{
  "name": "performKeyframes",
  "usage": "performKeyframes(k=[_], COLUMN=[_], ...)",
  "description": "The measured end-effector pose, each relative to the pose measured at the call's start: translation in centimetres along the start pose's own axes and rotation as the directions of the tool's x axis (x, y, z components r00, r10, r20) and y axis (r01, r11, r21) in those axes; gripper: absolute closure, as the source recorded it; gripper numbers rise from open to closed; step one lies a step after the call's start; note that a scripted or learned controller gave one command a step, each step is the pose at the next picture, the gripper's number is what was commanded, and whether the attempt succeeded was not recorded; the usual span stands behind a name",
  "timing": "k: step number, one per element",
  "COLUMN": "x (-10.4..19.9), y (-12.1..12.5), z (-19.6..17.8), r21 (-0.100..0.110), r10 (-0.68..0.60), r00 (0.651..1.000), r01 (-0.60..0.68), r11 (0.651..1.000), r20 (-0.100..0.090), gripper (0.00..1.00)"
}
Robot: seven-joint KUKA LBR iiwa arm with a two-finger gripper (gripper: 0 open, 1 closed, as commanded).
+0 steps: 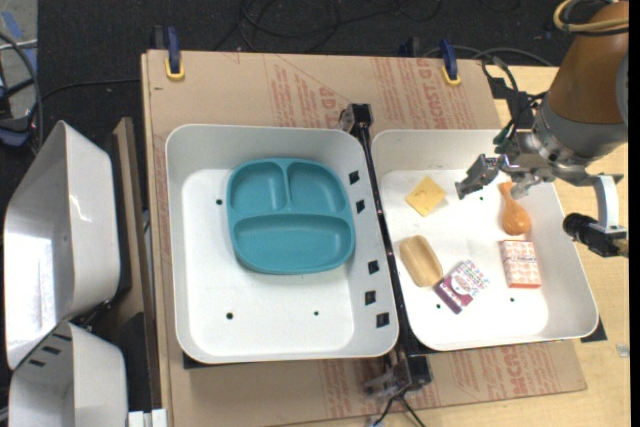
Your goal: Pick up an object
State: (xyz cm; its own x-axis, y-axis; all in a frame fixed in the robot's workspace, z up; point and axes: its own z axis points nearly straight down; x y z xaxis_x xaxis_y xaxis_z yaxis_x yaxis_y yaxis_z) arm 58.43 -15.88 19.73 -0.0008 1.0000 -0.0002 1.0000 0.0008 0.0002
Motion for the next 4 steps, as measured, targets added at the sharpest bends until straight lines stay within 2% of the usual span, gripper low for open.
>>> performKeyframes(k=[1,2,3,4], x=[0.2,0.0,0.0,0.0], y=[-0.6,-0.9,-0.9,-0.8], z=[4.5,10.9,10.5,9.5], r21=[0.005,0.006,0.001,-0.001], r10=[0.001,0.002,0.003,0.003], r00=[1.0,1.0,1.0,1.0], r01=[-0.001,-0.002,-0.003,-0.003], r11=[1.0,1.0,1.0,1.0], r20=[-0.001,-0.001,-0.001,0.0], gripper=[0.0,0.0,0.0,1.0])
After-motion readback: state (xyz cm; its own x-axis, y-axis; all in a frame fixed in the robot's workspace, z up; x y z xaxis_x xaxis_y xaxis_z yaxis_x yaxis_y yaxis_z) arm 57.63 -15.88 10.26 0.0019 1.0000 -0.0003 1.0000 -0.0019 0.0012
